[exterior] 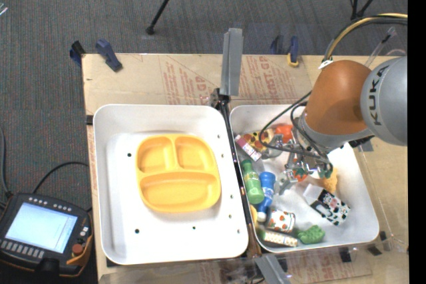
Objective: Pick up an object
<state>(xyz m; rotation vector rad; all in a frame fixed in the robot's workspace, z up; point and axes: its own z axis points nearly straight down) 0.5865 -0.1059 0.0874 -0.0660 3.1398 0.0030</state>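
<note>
While the gripper (297, 173) hangs low over the right bin (359, 176), it's honestly impossible to tell if the fingers are apart or together, too much clutter around them. Nothing visibly held. Nearest candidate looks like the blue bottle (266, 184), just left of the gripper beside a green bottle (251, 177): probably light, stiff plastic, a bit slippery, best pinched across the body. Count: two bins, one yellow tray (178, 173) in the left bin (113, 209), one spotted block (331, 204), one green toy (310, 234), one painted cup (282, 219)
</note>
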